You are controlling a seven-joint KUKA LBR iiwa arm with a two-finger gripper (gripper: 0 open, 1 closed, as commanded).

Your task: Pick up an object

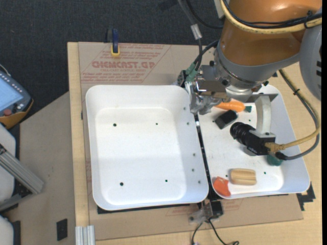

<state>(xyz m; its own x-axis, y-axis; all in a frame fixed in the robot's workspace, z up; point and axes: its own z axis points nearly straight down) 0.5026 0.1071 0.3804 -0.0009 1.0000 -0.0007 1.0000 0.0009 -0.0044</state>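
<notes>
The gripper [200, 102], its state impossible to tell, hangs in the approach step beside the small orange carrot-shaped toy [231, 106], so the next move calls for descending squarely onto it.

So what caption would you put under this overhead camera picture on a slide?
Robot arm reaching from the right over the right bin, which holds a carrot, wooden block and dark objects.

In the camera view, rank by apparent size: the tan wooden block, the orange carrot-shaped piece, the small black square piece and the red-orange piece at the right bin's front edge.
1. Tan wooden block.
2. Orange carrot-shaped piece, partly hidden by the arm, so unsure against the next.
3. Red-orange piece.
4. Small black square piece, close in size to the red-orange piece.
</notes>
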